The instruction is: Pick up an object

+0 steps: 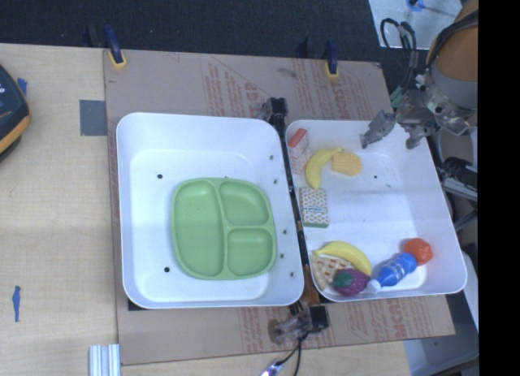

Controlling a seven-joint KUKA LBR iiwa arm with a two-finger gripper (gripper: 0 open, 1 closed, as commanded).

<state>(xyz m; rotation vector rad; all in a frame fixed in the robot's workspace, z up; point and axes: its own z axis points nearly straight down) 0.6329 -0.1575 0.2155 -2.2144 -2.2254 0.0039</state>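
Note:
The right bin [422, 196] holds several toy foods. A small red block [297, 136], a yellow banana [318, 166] and a yellow chunk [347, 163] lie near its far left corner. A patterned little box [314, 206] rests by the left wall. Along the near wall sit a second banana [345, 254], a waffle [327, 270], a purple fruit [351, 282], a blue bottle [396, 270] and a red-orange ball [418, 249]. My gripper [396, 133] hangs over the bin's far right corner, open, with nothing between its fingers, to the right of the yellow chunk.
The left bin [146, 204] carries a green divided plate [223, 228]. Clamps [330, 56] hold the cardboard sheet at the far edge. A dark device [10, 110] lies at the bench's left edge. Scissors [398, 33] sit behind the arm.

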